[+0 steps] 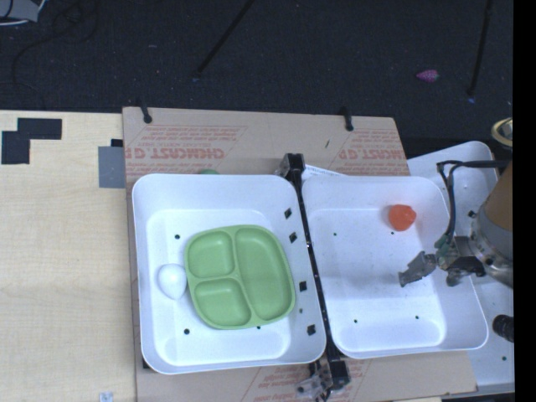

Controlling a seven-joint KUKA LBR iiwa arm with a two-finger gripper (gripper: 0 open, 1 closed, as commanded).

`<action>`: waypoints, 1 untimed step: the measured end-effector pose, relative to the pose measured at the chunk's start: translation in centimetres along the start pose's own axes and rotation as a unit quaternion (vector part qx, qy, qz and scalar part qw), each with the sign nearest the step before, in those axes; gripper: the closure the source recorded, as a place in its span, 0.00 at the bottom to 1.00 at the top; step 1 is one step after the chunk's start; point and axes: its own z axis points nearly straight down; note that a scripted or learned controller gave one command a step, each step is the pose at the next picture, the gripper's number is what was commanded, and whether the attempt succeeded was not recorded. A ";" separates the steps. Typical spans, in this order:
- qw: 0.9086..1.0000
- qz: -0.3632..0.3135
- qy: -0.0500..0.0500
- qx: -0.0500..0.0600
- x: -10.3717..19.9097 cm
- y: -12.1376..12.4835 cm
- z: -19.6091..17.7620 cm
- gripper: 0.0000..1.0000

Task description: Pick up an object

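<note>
The gripper (435, 266) hung with its fingers spread and nothing between them over the near-right part of the right bin (377, 342), probably lining up on the orange ball (402, 217) lying just beyond it.

The only print that shows is on the cardboard sheet (251, 145) lying under the two bins. Red lettering runs along its far strip, once behind each bin, and it stands upside down from the camera's side. The left patch reads roughly "CHEMCAST GP", though the letters are small and soft, so the reading is unsure. More red print shows on the near edge of the cardboard, too small to read.
</note>
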 end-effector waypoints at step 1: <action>1.000 -0.002 -0.002 -0.007 0.0 0.3 -0.7 0.00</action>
